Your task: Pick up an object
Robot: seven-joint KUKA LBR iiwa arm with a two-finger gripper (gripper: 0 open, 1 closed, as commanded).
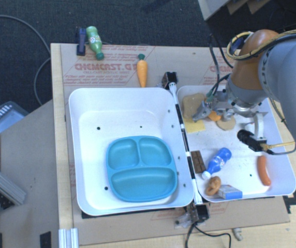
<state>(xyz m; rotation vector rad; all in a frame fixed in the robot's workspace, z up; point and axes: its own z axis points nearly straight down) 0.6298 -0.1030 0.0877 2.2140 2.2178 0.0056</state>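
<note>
**Arm parked low in the right bin's back corner, nothing visibly grabbed**

So the gripper (216, 112) sat down in the right bin (285, 177), at the far end near the divider. It looked like it was going for the cluster there: a yellow block (194, 126), a tan flat piece (192, 106) and something orange and tan (224, 122) right under the wrist. Couldn't tell if the fingers were apart or together, the wrist hid them, and I saw nothing clearly held.

The rest of that bin was loose stuff scattered toward the near end: a blue bottle (218, 161), a sausage (264, 170) by the right wall, a brown lump (213, 185) touching a blue box (230, 192).

Room-wise, that corner was tight, my guess: bin wall behind, divider to the left, pieces crowded together. Straight up looked like the only clean way out. The left bin (86, 112) held just a blue tray (141, 168), lots of bare floor around it. A carrot (142, 72) and a green bottle (94, 41) lay outside on the bench.
</note>
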